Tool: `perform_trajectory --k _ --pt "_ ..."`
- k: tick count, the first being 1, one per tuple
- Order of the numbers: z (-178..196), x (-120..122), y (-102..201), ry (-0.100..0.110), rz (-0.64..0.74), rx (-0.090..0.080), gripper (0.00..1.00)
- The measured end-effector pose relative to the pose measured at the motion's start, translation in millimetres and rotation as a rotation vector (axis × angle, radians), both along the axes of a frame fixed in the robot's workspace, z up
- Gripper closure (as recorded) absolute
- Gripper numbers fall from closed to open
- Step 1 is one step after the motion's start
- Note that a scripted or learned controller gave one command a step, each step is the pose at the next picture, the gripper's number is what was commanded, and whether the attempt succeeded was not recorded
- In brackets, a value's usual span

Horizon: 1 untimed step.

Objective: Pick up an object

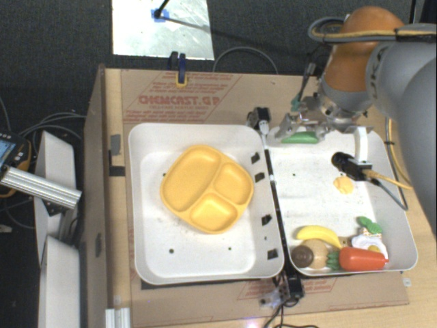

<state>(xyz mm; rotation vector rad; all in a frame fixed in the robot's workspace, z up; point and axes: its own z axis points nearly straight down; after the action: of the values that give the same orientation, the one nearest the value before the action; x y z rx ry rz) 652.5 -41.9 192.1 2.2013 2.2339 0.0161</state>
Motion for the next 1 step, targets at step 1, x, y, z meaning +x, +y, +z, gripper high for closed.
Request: perform_trajectory --k 1 --pt "14.3 -37.6 23.8 0.010 -0.007 -0.002 1.00"
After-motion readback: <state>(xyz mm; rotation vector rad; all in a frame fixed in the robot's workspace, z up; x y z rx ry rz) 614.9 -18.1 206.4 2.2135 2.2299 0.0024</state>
